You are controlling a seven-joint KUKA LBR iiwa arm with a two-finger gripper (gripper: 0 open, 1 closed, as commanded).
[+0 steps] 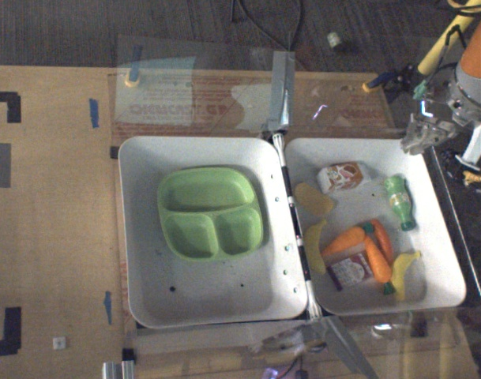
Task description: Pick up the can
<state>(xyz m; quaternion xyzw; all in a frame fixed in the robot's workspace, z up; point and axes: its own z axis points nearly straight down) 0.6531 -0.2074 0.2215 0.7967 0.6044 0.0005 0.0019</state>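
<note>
The can (340, 177), short with a white end and a red-brown label, lies on its side in the far part of the right bin (449, 247). My gripper (423, 135) hangs over the far right corner of that bin, up and to the right of the can and well apart from it. Nothing shows between its tips. The arm's orange band sits at the right edge of the view.
Around the can lie a tan disc (313, 200), a green bottle (399, 202), two carrots (358, 243), a red and white packet (351, 272) and a banana (403, 271). The left bin (137, 212) holds a green divided plate (212, 212).
</note>
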